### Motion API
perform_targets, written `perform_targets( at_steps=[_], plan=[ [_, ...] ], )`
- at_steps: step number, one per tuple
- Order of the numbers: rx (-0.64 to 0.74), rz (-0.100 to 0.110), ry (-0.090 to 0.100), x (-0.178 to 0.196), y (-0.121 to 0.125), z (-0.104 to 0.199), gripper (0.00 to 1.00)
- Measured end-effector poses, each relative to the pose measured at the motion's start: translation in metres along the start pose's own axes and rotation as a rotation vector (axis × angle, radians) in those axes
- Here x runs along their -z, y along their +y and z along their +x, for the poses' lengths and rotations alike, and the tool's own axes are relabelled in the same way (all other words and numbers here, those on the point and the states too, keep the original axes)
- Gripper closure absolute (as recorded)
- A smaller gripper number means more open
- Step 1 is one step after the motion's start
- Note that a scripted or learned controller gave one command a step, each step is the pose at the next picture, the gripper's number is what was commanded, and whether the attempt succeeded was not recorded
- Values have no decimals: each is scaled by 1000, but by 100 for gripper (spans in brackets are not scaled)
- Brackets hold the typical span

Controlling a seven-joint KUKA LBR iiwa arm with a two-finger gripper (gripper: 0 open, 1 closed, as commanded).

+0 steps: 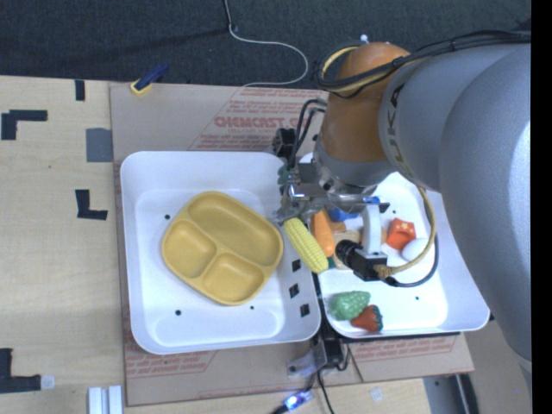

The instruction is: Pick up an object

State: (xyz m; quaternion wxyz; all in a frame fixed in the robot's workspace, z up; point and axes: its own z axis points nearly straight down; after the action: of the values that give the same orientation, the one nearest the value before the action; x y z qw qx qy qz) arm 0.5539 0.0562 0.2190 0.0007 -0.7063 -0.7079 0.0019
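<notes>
Camera view, looking down at a slant on the bench. The grey arm (466, 136) enters from the right, its orange band (362, 102) above the wrist, and reaches down over the inner edge of the right bin (457, 313). The gripper (321, 218) sits low beside the rims where the two bins meet; whether it is wide, narrow or holding anything cannot be told, since the wrist body and cabling cover it. Directly at the gripper lie a toy corn cob (305, 244), tilted across the shared rims, and an orange carrot-like piece (323, 231) just beside it on the right-bin side. Contact between tool and either piece cannot be judged. Farther right in the same bin rests a small orange-red object (400, 232). Near the front of that bin lie a green leafy toy (349, 303) and a red strawberry-like toy (367, 319), touching each other. The left bin (142, 231) holds a yellow divided plate (222, 247), lying flat. Both bins rest on a cardboard sheet (224, 119) on the wooden bench (52, 257).
</notes>
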Motion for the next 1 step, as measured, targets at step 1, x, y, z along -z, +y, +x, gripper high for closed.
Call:
perform_targets(
  at_steps=[1],
  plan=[
    [-2, 0, 0, 3, -14, -14, 100]
  ],
)
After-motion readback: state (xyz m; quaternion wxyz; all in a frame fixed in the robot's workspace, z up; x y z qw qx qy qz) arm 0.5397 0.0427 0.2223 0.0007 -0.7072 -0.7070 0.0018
